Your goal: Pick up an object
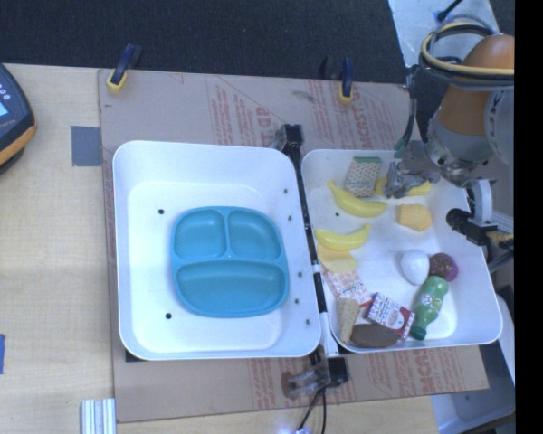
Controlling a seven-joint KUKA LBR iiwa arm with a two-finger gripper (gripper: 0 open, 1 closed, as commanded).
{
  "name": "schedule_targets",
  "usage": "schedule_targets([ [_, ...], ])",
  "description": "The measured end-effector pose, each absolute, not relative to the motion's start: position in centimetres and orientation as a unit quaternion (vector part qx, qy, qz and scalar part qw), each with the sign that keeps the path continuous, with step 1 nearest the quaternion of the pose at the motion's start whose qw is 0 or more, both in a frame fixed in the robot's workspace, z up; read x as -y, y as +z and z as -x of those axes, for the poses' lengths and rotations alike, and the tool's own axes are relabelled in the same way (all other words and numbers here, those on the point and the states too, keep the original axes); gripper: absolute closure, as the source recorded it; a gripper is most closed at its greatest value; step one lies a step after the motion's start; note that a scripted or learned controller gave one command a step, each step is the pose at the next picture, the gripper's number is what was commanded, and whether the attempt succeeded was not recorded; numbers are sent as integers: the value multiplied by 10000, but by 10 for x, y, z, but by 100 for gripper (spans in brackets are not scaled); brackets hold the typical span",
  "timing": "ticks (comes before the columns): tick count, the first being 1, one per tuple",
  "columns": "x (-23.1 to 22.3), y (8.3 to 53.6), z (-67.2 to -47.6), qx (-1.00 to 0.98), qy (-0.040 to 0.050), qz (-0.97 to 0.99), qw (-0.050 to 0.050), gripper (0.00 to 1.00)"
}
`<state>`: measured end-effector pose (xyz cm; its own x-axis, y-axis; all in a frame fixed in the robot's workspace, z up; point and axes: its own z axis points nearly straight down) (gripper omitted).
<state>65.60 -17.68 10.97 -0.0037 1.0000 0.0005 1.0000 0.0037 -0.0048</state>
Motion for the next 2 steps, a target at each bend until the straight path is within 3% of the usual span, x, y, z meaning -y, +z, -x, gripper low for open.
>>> schedule_targets([
  [1,189,90,-651,7080,28,7062,46,100],
  [2,116,202,-641,7108,-35,7033,-25,100],
])
